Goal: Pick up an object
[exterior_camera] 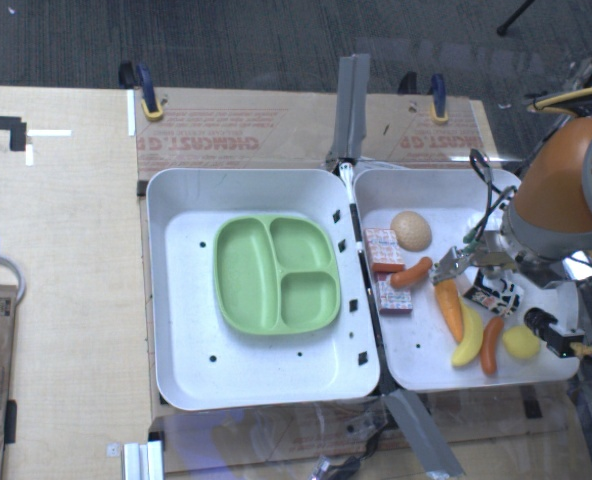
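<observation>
My gripper [458, 262] hangs low over the middle of the right bin [446, 190], just above the top end of an orange carrot [449, 311]. A red sausage [410, 273] lies just to its left, with no clear gap showing between the two. A beige egg-shaped ball [411, 230] sits further back. Nothing can be seen held in the gripper. A black-and-white part of the tool [491, 294] hides some of the bin floor.
The right bin also holds two pink boxes [381, 248] [394, 299], a banana [467, 345], a second sausage [491, 346] and a yellow lemon [521, 342]. A green divided plate [276, 273] lies in the left bin [176, 308]. A grey divider [352, 118] runs between the bins.
</observation>
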Controlling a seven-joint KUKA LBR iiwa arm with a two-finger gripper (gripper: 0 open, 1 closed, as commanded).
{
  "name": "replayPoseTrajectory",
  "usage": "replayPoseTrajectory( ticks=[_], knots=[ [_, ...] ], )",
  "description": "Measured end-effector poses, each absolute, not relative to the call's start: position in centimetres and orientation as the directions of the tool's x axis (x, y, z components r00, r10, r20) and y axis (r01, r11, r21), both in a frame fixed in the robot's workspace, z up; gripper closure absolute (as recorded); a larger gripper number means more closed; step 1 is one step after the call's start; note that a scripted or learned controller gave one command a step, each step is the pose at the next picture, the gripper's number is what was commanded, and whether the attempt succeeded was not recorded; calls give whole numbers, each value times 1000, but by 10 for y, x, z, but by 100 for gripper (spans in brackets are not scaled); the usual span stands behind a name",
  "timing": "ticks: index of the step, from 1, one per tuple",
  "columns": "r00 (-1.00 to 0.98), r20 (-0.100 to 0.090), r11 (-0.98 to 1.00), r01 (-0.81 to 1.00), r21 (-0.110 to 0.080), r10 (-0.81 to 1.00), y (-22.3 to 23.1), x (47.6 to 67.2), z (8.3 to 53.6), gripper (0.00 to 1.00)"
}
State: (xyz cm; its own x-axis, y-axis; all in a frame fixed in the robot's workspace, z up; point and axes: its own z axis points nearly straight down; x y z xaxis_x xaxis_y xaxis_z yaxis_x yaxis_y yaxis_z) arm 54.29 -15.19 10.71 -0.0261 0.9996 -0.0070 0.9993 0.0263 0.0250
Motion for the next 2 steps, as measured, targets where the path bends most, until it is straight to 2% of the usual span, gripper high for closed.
replayPoseTrajectory(
  ticks=[1, 2],
  knots=[
    [13, -5, -13, 999, 39, 1000, -154, 535, 107, 0],
    [-37, -7, 37, 998, 41, 999, -158, 526, 108, 0]
  ],
)
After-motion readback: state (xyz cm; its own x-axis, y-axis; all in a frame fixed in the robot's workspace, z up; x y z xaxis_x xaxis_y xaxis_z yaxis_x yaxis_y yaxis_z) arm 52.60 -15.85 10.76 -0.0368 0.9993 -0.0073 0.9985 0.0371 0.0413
